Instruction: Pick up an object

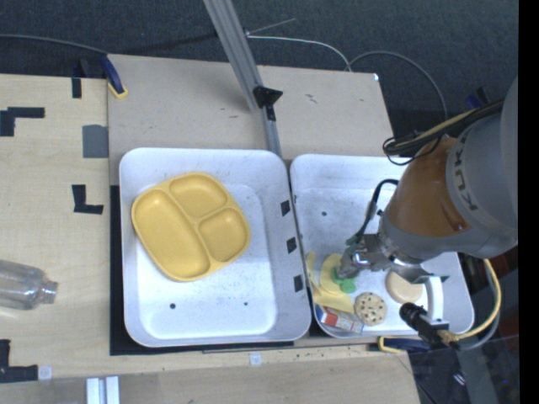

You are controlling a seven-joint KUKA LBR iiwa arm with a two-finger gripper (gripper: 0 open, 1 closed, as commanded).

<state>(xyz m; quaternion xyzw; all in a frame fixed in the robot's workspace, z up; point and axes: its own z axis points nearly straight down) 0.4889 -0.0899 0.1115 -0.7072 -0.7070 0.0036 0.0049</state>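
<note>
Camera view: my gripper [352, 263] was low in right bin [337, 183], over green item [345, 269] w/ yellow piece [330, 295] and cookie [370, 308] beside; fingers' state: couldn't tell. Yellow tray [189, 224] lay in left bin [202, 310].

You can catch part of a brand on the arm [472, 183]: dark letters "KU" on its grey casing. Nothing else here is readable.

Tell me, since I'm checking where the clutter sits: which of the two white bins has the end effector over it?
The right bin. The end effector hangs over its small items, while the left bin has the yellow divided plate.
</note>
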